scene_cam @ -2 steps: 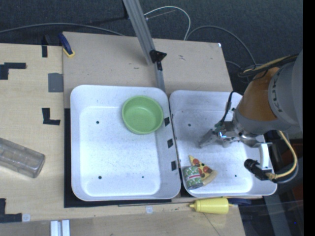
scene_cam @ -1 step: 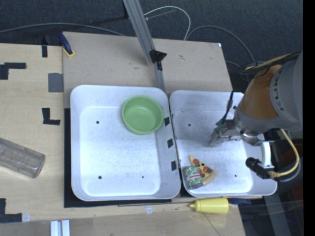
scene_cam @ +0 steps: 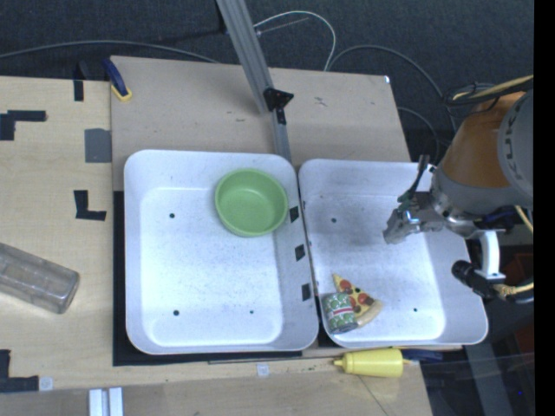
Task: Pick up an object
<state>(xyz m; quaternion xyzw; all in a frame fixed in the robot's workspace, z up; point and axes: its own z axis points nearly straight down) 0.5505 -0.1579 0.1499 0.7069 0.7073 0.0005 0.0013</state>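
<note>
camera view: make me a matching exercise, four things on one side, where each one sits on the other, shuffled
Things:
1. green bowl
2. pizza toy
3. yellow bottle
4. clear container

Places:
A. on the bench, past the near edge of the right bin
B. near-left corner of the right bin
C. on the bench, left of both bins
D. far-right part of the left bin

Pairs: 1-D, 2-B, 3-A, 4-C

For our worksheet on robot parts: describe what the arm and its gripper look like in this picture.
The arm is bulky and rounded, grey with a broad orange band above the wrist. Its gripper is a small grey metal piece. Thin cables, one yellowish, loop around the arm's upper side.
</note>
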